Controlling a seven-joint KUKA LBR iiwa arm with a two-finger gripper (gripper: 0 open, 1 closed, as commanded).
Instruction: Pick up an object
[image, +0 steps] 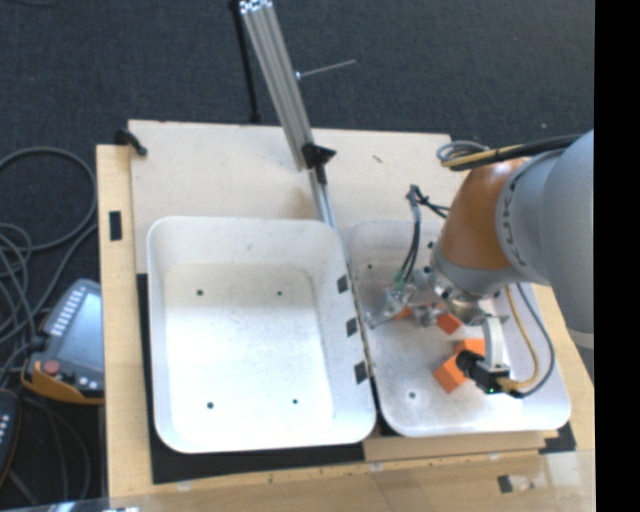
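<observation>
Gripper (415, 305), state indiscernible to us, hangs low in the right bin (520, 415); we judge the orange block (450, 374) rigid, light, graspable across flat sides.

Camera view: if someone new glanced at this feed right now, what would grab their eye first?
Most likely the big grey arm with its orange band, reaching in from the right and hanging low over the right bin. Next, the orange block lying in that bin near its front, just below the arm's wrist, with more orange bits partly hidden beneath the arm. The left bin beside it reads as a broad white patch.
</observation>
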